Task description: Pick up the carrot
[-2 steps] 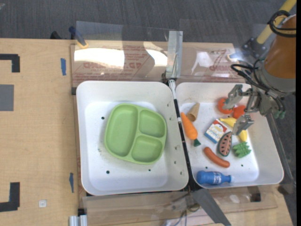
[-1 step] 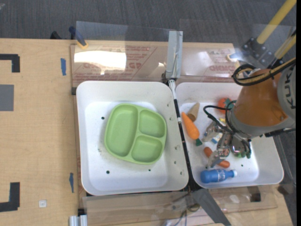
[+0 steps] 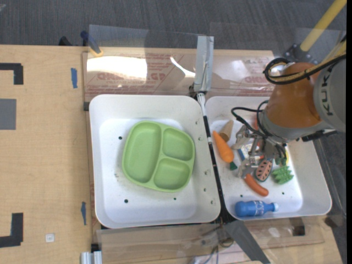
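Reaching in from the right, the gripper (image 3: 254, 154) hangs low over the right bin (image 3: 313, 199), its metal fingers pointing down among the clutter; whether they are spread or closed cannot be made out from above, and nothing is visibly caught between them. Above it the orange band (image 3: 290, 100) of the arm hides part of the bin's far side, with black cables looping around the wrist.

That right bin holds a crowd of small things. The carrot (image 3: 223, 146) lies near the bin's left wall, just left of the gripper and apart from it. It is a short, smooth, bright orange toy, tapering and set on a slant with one end toward the far left and the other toward the near right. Beside its far end sits a tan wedge (image 3: 226, 128). Near the front edge lies a blue bottle (image 3: 253, 208) on its side, with a paler label that is too small to read. A reddish sausage-shaped piece (image 3: 256, 185) lies just behind the bottle, and a leafy green toy (image 3: 282, 174) sits to its right.

In the left bin (image 3: 104, 164) rests a light green divided plate (image 3: 158, 156) with three compartments, all bare.

Grey letters run up the arm's casing at the far right, reading "KU" before the edge cuts them off. Faint red printing on the clear sheet behind the bins is blurred.
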Robot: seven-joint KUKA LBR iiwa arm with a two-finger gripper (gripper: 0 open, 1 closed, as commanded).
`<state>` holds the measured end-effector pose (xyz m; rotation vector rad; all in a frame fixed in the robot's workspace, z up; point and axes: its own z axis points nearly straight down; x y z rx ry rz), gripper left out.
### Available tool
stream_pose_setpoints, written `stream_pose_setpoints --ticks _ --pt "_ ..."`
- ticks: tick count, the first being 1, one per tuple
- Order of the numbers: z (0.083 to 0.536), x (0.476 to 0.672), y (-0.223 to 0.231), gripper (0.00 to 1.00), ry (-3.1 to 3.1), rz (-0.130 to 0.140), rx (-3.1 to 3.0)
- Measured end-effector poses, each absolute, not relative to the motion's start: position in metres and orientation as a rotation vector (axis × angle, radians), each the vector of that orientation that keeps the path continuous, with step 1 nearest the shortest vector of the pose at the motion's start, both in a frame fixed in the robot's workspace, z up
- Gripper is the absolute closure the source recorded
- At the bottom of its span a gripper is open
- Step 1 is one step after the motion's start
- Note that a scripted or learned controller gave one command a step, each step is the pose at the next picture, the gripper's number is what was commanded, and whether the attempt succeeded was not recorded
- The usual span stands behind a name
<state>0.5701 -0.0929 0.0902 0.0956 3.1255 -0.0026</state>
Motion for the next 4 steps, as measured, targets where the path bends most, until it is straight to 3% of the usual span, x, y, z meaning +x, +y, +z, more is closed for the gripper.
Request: stream_pose_setpoints --ticks 1,2,3,4 --pt "0.102 0.573 -0.092 1.00 3.118 -0.004 0.092" --pt "0.186 0.526 -0.023 1.00 3.134 0.003 0.041" --pt "0.184 0.524 -0.025 0.00 3.139 0.001 0.046" --pt "0.183 0.553 -0.009 0.00 3.134 0.001 0.152"
